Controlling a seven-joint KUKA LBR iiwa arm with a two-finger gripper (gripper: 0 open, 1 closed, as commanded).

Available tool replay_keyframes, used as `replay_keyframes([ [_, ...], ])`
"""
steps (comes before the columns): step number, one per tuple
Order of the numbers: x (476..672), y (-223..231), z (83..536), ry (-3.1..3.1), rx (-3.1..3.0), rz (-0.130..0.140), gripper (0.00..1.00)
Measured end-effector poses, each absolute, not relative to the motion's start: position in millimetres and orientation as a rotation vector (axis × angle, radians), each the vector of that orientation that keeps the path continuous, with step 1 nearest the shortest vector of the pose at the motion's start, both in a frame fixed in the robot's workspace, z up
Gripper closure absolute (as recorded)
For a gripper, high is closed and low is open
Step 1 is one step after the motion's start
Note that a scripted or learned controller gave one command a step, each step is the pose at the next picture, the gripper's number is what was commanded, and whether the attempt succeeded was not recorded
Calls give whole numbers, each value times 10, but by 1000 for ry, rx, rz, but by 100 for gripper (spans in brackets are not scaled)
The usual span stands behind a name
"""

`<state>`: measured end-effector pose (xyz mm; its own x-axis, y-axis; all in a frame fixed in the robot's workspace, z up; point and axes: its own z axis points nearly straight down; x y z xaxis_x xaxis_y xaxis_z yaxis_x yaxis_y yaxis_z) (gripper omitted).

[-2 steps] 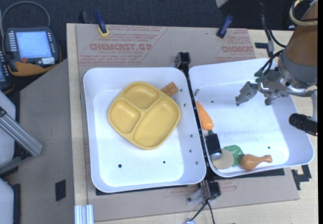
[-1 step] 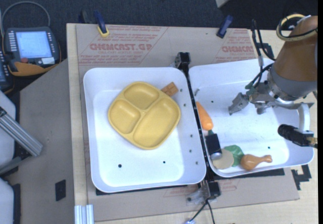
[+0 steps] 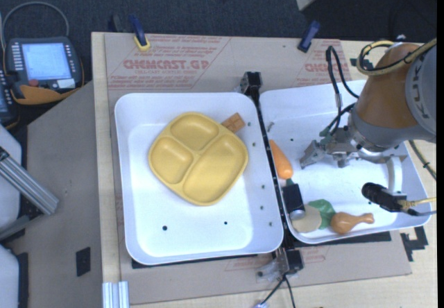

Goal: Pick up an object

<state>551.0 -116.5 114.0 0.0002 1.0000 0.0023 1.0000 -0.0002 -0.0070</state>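
Grey arm, orange band (wide, glossy), black cables, metal gripper

The left bin has bare floor along its near and left sides, its middle taken by a yellow divided plate; the right bin is open at its far end, while a carrot, black block and drumstick crowd the near-left corner.

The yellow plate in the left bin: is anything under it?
A brown piece pokes out from under the yellow plate's upper right edge. How far it runs beneath is hidden, and so is anything else below, since the plate covers that part of the left bin.
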Motion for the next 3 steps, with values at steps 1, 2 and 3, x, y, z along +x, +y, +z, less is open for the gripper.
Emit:
replay_keyframes([
  [1,5523,-1176,1280,-2221,-2223,0,100],
  [2,5559,-1084,1858,-2227,-2223,-5,100],
  [3,5570,-1085,2069,-2226,-2224,-3,100],
])
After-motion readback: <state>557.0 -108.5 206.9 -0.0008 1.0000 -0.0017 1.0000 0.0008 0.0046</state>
